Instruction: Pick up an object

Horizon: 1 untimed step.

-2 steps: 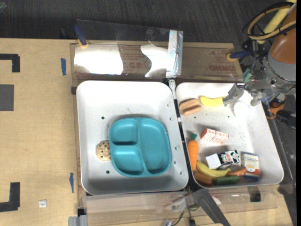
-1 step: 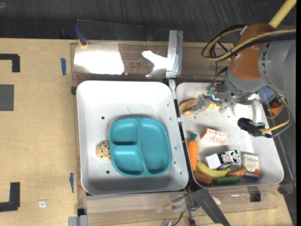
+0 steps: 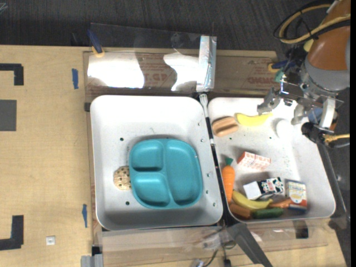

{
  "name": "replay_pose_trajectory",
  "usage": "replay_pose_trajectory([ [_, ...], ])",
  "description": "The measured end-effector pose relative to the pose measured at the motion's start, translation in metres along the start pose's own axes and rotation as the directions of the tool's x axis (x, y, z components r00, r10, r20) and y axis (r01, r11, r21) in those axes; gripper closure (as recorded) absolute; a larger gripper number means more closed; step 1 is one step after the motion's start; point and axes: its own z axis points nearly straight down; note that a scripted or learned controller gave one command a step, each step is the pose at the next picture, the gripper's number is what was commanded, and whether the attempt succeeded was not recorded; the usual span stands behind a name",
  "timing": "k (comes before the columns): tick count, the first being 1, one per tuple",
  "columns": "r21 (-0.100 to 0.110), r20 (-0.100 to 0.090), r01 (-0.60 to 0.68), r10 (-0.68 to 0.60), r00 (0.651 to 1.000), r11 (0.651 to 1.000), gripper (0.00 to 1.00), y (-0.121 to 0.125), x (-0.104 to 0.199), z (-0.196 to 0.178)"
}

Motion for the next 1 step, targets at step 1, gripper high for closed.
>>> replay_pose_trajectory([
  [1, 0.013, 0.002, -0.056, 0.056, 0.998, 0.998, 0.0, 0.0485, 0.0317, 0.115],
])
